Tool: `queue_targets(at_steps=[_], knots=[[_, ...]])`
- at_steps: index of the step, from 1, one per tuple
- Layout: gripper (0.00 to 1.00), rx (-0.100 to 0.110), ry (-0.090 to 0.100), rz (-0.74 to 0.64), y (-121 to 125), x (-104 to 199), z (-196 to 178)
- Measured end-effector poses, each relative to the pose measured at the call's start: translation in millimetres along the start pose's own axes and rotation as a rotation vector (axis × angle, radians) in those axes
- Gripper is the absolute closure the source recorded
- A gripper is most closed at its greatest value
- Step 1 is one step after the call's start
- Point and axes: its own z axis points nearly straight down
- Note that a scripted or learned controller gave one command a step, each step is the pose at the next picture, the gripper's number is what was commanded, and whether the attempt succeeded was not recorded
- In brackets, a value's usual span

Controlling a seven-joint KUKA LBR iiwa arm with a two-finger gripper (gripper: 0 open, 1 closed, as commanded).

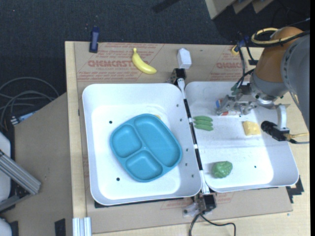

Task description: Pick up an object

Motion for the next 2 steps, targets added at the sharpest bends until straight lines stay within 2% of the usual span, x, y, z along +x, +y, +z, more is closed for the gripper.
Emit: queue_targets(at_steps=[1,2], knots=[[0.0,-0.007,-0.001,-0.002,30,44,-1],[1.0,-0.009,-0.003,-0.002,30,43,-11]])
